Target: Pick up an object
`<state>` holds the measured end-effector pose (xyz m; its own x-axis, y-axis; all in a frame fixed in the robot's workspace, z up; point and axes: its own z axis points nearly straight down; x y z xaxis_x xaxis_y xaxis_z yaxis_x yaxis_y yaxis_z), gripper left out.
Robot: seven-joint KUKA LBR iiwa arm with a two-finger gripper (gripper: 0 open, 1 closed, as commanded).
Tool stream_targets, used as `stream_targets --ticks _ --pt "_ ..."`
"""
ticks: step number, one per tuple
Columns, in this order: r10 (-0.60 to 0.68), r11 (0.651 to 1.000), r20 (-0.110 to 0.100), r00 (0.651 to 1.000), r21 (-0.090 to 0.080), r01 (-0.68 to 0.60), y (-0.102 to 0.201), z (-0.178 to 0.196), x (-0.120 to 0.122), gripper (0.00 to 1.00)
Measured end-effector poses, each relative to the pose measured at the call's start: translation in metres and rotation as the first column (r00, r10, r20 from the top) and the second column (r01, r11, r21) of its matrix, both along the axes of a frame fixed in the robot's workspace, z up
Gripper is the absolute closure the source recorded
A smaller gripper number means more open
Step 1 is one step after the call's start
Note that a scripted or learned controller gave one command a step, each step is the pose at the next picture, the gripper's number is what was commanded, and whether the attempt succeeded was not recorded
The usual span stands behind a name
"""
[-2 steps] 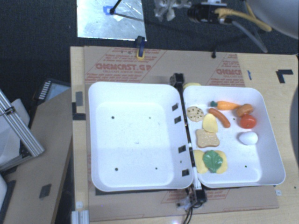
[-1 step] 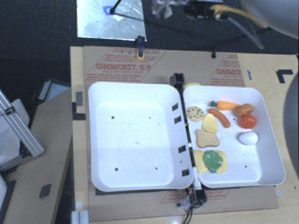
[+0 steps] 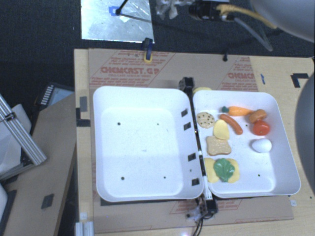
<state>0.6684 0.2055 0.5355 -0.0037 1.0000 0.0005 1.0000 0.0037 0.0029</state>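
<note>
Camera view gives you two shallow white plastic bins on a brown board printed with red lettering; the left bin (image 3: 142, 141) has a smooth, glossy floor. The right bin (image 3: 275, 181) holds a cluster of small toy foods, moulded and shiny: a round speckled cookie (image 3: 204, 119), a tapered orange carrot (image 3: 240, 111) with a green tip, a reddish sausage (image 3: 231, 124), a round red tomato (image 3: 261, 128), a smooth white egg (image 3: 261, 145), a tan bread slice (image 3: 218, 145), and a crinkled green leaf (image 3: 225, 169) on a yellow piece. You see the gripper (image 3: 172, 1) at the top edge, well above the bins, a blurred metallic shape; you cannot tell how it stands.
</note>
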Motion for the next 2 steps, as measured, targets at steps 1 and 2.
stream_targets --ticks 1,2 --pt "0.000 1.000 0.000 1.000 0.000 0.000 0.009 0.000 0.000 1.00" --pt "-0.005 1.000 -0.002 1.000 0.000 0.005 -0.028 0.000 0.000 1.00"
